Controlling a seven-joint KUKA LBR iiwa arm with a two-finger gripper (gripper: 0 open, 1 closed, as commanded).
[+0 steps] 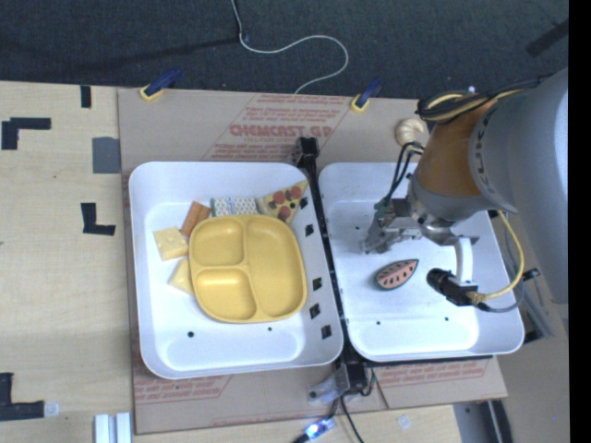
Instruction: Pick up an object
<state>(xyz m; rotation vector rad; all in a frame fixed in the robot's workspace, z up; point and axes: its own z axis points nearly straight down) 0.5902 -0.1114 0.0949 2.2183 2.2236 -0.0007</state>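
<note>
A small oval piece [396, 274], salmon and brown with dark specks, lies on the floor of the right bin [416, 335]. My gripper [380, 235] hangs low over that bin, just up and left of the oval piece, under the grey arm with its orange band [454, 160]. In the left bin [157, 340] a yellow divided plate [247, 268] lies among flat pieces: a pale yellow square [170, 243], an orange-brown strip [195, 217], a speckled card [234, 207] and a pizza slice [285, 199].
A black divider [321, 257] runs between the two bins. Yellow and black cables [471, 292] loop off the wrist over the right bin's right side. Both bins sit on a cardboard sheet [268, 127], with a white cable [295, 49] behind.
</note>
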